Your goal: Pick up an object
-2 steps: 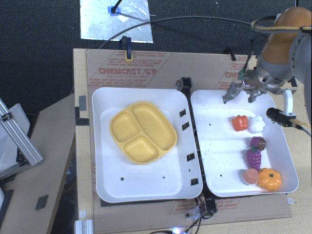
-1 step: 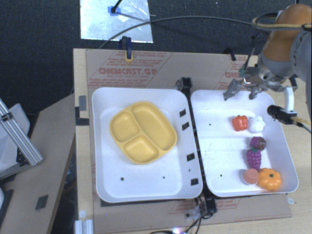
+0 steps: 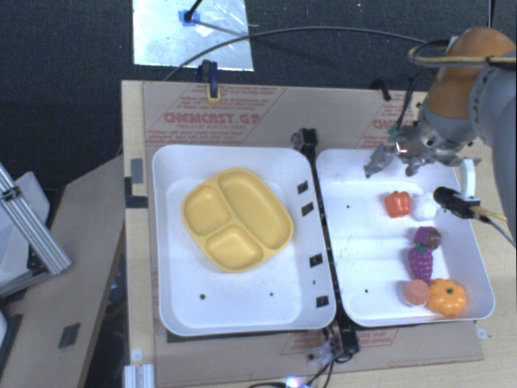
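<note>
The jaws (image 3: 397, 162) hang spread and empty over the right bin's (image 3: 355, 297) far edge. The red toy pepper (image 3: 397, 204), the nearest object, lies just nearward of them, beside a white piece (image 3: 423, 207).

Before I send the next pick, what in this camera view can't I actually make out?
- Pincer: its tips are small and blurred, so open or shut is unclear.
- White item beside the red pepper: it blends into the right bin, so its shape is unreadable.
- Arm: its upper part is cut off by the right edge.
- Pink round piece: too small to identify, partly tucked against the orange pumpkin.
</note>
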Available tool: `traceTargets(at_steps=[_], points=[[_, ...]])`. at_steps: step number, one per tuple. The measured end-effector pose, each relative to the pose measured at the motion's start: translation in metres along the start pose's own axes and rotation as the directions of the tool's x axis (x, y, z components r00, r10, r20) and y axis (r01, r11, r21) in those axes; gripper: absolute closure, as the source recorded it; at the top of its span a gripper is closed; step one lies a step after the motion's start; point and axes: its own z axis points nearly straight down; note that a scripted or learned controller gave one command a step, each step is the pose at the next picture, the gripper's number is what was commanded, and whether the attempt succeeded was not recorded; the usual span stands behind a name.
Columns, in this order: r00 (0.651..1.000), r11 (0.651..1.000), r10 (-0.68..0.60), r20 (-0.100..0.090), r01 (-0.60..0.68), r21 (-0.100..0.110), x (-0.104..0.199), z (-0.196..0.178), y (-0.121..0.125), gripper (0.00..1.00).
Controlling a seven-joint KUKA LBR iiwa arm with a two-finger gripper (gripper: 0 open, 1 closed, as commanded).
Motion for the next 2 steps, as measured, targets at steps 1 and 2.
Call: traceTargets(at_steps=[1, 2], points=[[1.0, 1.0, -0.003, 0.0, 0.003, -0.001, 0.001, 0.051, 0.0, 0.0], [1.0, 1.0, -0.004, 0.001, 0.004, -0.007, 0.001, 0.037, 0.002, 1.0]])
